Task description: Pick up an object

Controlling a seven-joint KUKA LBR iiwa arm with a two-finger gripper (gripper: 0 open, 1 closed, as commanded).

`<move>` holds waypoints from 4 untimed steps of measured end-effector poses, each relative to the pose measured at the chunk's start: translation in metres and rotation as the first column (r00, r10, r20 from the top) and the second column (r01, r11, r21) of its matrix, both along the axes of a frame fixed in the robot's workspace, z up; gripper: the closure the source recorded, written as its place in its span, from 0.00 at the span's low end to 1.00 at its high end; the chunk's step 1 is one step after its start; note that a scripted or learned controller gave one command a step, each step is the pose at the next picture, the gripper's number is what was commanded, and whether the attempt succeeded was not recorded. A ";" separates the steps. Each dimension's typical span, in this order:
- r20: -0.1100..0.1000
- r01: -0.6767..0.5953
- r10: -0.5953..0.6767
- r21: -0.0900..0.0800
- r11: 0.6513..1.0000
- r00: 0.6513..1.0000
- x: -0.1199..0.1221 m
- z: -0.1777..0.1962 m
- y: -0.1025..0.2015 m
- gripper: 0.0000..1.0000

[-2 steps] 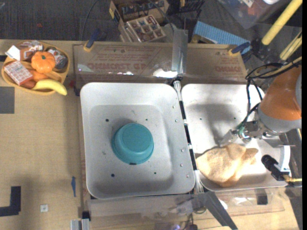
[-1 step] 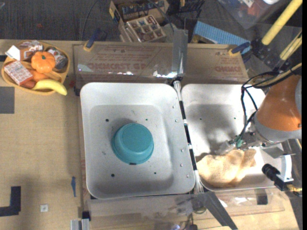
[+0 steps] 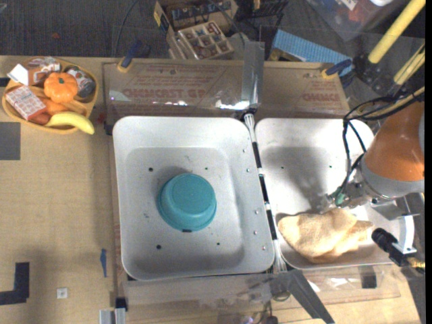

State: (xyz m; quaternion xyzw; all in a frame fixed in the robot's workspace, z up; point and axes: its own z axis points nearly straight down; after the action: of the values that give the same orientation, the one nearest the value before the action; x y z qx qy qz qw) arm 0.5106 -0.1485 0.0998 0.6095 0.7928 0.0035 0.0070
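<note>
A teal bowl point(image 3: 187, 202) lies upside down in the middle of the left white bin point(image 3: 132, 138). A flat tan, bread-like soft object point(image 3: 322, 233) lies along the front edge of the right white bin point(image 3: 297, 147). My gripper point(image 3: 339, 198) reaches in from the right and sits low over the back edge of the tan object, touching or nearly touching it. The grey wrist and orange band point(image 3: 399, 155) rise behind it and hide the bin's right side.
A yellow dish of toy food point(image 3: 47, 97) with a banana and a pumpkin stands on the bench at the far left. Cardboard panels point(image 3: 175, 86) stand behind both bins. A black cable point(image 3: 351, 140) loops over the right bin.
</note>
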 end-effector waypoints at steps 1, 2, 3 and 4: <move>0.000 0.000 0.000 0.000 1.000 1.000 0.000 0.000 0.000 0.00; -0.007 -0.172 0.172 0.001 0.985 0.985 0.000 -0.011 0.003 0.00; 0.000 -0.166 0.166 -0.002 0.986 0.986 0.001 0.001 0.000 1.00; -0.013 -0.186 0.186 0.001 0.983 0.983 0.019 0.049 -0.009 1.00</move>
State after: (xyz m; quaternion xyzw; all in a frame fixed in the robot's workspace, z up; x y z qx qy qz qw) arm 0.5292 -0.1577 0.1488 0.5329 0.8461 0.0004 0.0015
